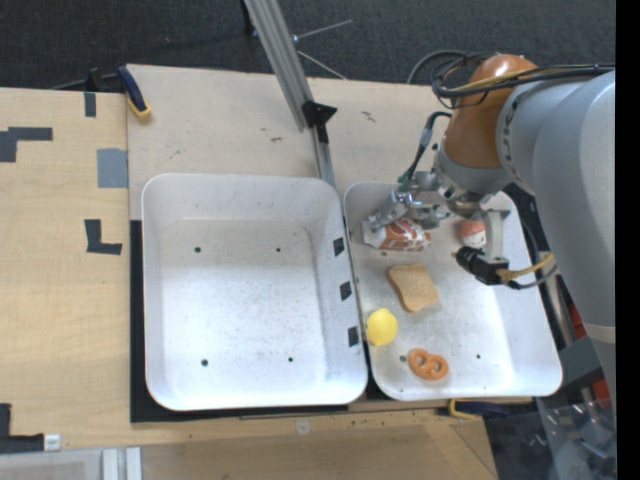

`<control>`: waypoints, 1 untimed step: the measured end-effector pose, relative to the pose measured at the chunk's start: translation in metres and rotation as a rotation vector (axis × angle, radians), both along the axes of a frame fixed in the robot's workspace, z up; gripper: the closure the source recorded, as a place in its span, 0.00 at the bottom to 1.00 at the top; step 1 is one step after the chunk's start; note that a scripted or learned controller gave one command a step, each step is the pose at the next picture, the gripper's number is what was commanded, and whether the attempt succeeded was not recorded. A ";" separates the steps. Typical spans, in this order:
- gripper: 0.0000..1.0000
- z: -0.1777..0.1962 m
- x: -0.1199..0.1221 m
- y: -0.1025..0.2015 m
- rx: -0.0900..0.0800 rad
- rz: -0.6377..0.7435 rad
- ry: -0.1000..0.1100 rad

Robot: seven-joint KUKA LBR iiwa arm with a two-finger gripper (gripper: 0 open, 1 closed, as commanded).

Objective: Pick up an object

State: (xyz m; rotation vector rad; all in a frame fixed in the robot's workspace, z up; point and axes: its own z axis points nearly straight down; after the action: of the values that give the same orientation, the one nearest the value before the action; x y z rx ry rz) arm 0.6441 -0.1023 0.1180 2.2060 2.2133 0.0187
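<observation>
A reddish-orange packet (pixel 405 234) with a clear wrapper lay near the far left corner of the right bin (pixel 520 363), and the claw (pixel 400 211) sat right over it, touching or nearly so; whether the claw was wide, narrow or holding the packet could not be told. Just nearer lay a bread slice (pixel 414 287), then a lemon (pixel 381 326) by the bin's left wall and a pretzel (pixel 428 365) toward the near edge. A small red-and-white thing (pixel 472 232) lay right of the claw. The left bin (pixel 160 268) stood alongside on the surface (pixel 60 298).
</observation>
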 end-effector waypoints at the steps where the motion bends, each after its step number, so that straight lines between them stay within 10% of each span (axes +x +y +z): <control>1: 1.00 0.008 0.000 0.000 -0.002 0.001 0.000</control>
State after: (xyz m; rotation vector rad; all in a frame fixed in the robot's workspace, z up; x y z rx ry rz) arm 0.6440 -0.1023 0.1259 2.2042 2.2139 0.0165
